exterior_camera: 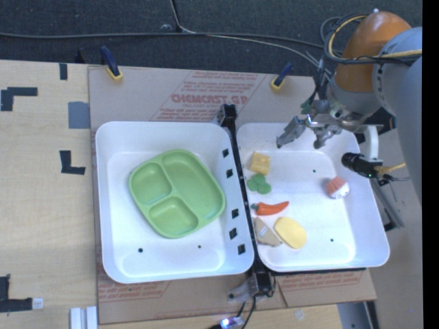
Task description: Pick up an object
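Note:
My gripper [305, 137] hovers over the far edge of the right bin [357, 242], its two fingers spread apart and nothing between them. Below it in that bin lie a yellow cheese-like block [259, 163], a small green piece [258, 183], an orange carrot [272, 208], a yellow lemon-shaped piece [291, 232] beside a tan wedge [266, 233], and a pink-and-white piece [336, 187] toward the right wall. The cheese block is the closest item, down and left of the fingers.
The left bin [116, 245] holds a green divided plate [176, 192]. A black divider strip [236, 184] runs between the bins. Cables trail across the dark mat behind the bench, and two clamps [110, 64] hold the cardboard base.

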Controlling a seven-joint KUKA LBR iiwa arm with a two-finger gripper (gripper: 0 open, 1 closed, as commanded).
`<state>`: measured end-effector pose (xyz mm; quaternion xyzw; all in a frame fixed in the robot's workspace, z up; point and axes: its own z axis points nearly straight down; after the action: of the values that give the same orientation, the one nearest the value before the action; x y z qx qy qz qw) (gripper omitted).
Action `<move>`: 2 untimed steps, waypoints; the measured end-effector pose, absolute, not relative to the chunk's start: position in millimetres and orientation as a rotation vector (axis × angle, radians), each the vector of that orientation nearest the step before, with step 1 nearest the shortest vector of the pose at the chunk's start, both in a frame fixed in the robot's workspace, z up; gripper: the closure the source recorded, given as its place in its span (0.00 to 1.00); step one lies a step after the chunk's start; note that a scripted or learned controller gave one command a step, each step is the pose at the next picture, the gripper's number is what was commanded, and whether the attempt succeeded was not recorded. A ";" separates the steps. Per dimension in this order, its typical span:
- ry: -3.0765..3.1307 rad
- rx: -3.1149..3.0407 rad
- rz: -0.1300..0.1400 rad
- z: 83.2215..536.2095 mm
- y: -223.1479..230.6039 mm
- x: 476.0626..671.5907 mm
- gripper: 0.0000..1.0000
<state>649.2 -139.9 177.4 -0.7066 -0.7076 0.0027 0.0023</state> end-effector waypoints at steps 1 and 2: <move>-2.221 -2.216 0.007 133.0 -136.4 648.7 0.00; -2.226 -2.226 -0.006 86.7 -136.4 651.1 0.00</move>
<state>651.1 -136.4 86.7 -0.7071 -0.7071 -0.0020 -0.0035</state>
